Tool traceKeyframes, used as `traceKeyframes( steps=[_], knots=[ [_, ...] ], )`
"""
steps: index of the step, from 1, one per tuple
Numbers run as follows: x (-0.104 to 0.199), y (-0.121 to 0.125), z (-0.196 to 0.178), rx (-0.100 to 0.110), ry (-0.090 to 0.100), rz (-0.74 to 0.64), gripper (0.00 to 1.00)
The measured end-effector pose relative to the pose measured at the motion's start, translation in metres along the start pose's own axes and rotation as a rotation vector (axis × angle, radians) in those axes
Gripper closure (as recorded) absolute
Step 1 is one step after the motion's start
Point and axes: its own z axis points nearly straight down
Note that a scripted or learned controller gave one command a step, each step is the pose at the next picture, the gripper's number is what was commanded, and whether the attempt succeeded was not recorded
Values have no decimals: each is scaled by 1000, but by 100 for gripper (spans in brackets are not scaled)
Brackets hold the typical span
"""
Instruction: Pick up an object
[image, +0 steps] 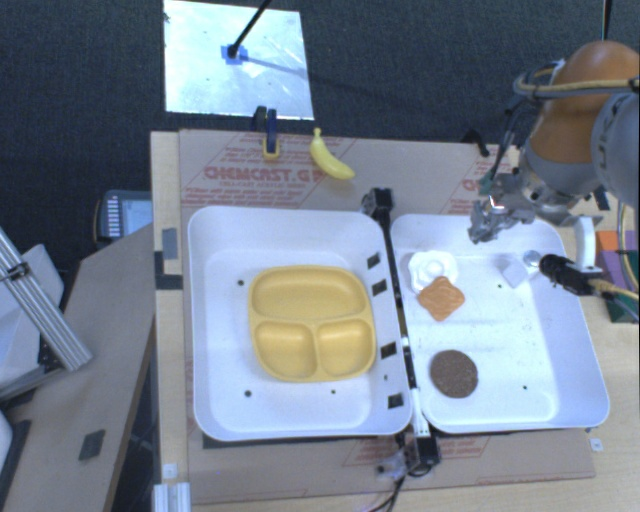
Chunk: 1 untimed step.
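The right bin (560, 400) holds a white fried-egg piece (432, 268), an orange square cracker (441, 298) just in front of it, a brown round patty (454, 373) nearer the front, and a small pale block (514, 272) toward the right. My gripper (484, 229) hangs over the back edge of that bin, right of and behind the egg piece, apart from all of them. Nothing shows between its tips.
A yellow divided plate (308, 322) lies in the left bin (215, 300). A black divider (392, 300) runs between the bins. Behind the bins, a toy banana (330, 158) and a yellow clamp (269, 136) sit on the cardboard.
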Motion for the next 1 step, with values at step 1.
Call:
traceKeyframes(
  steps=[1],
  knots=[
    [60,-2,5,1,0,0,100]
  ],
)
